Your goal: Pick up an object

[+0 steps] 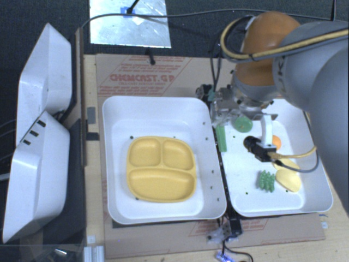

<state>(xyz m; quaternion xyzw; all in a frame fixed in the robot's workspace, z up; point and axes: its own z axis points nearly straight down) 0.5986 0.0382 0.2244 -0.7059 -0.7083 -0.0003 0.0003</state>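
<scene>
The arm [308, 64] comes in from the right and bends down over the far left corner of the right bin [245, 201]. The gripper [224, 113] sits low there, just above the rim where the two bins meet. The wrist covers it from above, so how wide its grip stands is not visible, and nothing can be seen held in it.

Five loose things lie in the right bin. A green stick [221, 138] lies along the bin's left edge, pointing from far to near, with its far end right under the gripper; whether they touch is unclear. A green disc [241, 124] lies just beside the gripper, near the far edge and partly under the wrist. An orange ball [276, 142] sits toward the middle of the bin, near its right side. A yellow lemon [288, 180] lies toward the near right corner. A small green spiky piece [266, 180], perhaps a toy plant, lies just left of the lemon, close to it but apart.

The left bin [117, 201] holds a yellow tray [161, 168] with three compartments, two small ones on the far side and one long one on the near side. It lies flat in the middle of the bin, clear of all four walls.

Both bins rest on brown cardboard [142, 75] with red print. Beyond its far edge lies a foil sheet [130, 14].
</scene>
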